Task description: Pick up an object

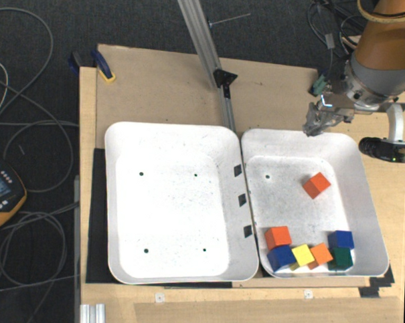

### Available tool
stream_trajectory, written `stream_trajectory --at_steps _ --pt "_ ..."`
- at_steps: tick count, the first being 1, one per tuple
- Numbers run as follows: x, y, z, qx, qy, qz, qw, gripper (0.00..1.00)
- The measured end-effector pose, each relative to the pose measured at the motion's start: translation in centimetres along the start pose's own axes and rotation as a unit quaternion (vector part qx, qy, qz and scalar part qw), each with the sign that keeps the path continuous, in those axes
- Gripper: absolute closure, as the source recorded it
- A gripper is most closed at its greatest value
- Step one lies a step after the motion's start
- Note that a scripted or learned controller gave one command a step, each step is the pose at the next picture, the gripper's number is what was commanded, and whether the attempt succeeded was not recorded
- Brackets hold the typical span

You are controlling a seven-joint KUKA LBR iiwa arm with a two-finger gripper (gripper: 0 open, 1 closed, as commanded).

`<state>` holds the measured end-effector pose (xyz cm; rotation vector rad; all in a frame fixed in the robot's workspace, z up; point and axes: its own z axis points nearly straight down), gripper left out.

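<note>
the lone orange cube [316, 185] sits apart from the others in the right bin [368, 198], likely light, rigid and easiest to pinch across 2 flat opposite sides, while the tool [316, 125] hovers at the bin's far rim holding nothing.

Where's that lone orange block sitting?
The lone orange block lies in the right bin, upper middle, apart from the block cluster along the near edge.
</note>
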<state>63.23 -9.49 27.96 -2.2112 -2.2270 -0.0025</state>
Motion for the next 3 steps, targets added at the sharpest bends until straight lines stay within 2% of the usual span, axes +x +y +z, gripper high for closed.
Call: stream_trajectory --at_steps 1,2,3 --pt "5.4 -1.2 1.8 0.001 0.000 0.000 1.0000 1.00" --pt "10.6 -3.0 1.7 0.001 0.000 0.000 1.0000 1.00" --pt "17.0 -3.9 2.6 0.001 0.000 -0.001 1.0000 1.00"
